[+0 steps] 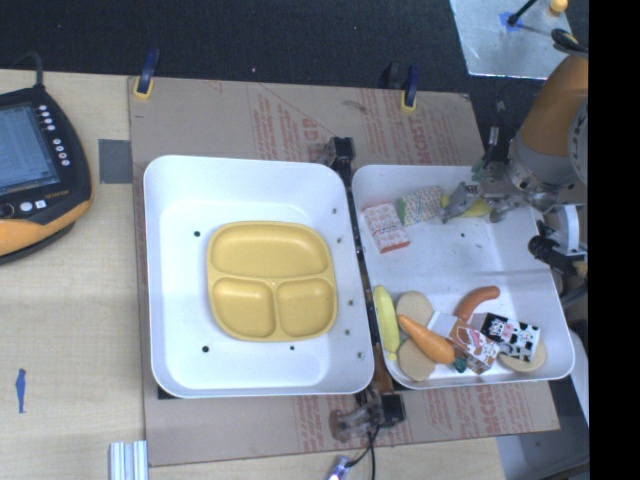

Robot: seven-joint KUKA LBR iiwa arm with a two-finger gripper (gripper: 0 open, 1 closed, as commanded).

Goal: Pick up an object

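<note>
My gripper (472, 208) is low in the back right corner of the right bin (520, 258), with its fingers spread open. A small yellow thing (481, 208) lies on the bin floor between them; I cannot tell whether they touch it. Just left of the gripper lie a patterned green packet (421, 205) and a red-and-white packet (385, 226). Along the bin's front sit a yellow banana (385, 318), an orange carrot (429, 344), a sausage (477, 301), a cow-patterned item (517, 338) and round biscuits (415, 308).
The left bin (180, 268) holds a yellow divided plate (272, 278). A teach pendant (35, 168) lies on the bench at far left. The arm's orange band (555, 98) stands over the right bin's back right corner. Clamps (409, 86) hold the cardboard at the back.
</note>
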